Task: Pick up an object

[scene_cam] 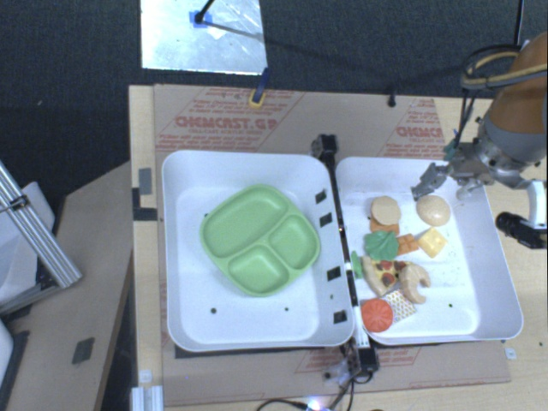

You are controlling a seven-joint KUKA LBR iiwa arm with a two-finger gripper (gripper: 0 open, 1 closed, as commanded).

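Camera view, looking down on the bench w/ two white bins side by side.

Left bin point(184, 229): a green plate point(259, 240) sits in the middle. It has three parts, two small ones & one big one. It lies flat, a bit turned.

Right bin point(488, 255): lots of toy food, all bunched near the middle & left side. At the top is a small bun point(385, 210). Right of it, a pale egg point(433, 210). Below the egg, a yellow cheese block point(432, 243), touching an orange bit point(408, 245). A green leaf point(382, 246) lies just left of that. Under the leaf is a pizza slice point(383, 274) w/ red dots, & a tan curved piece point(416, 282) next to it. At the bottom, a red tomato point(377, 315) beside a checked wrapper point(400, 305).

The arm comes in from the right, grey w/ an orange part. Its gripper point(445, 176) hangs over the top of the right bin, just above the egg & near it. Nothing is seen between the fingers. Can't tell if they are wide or narrow, too blurry. The food all lies in the bin.

Behind the bins, a shiny foil sheet point(204, 24) lies on the dark floor.
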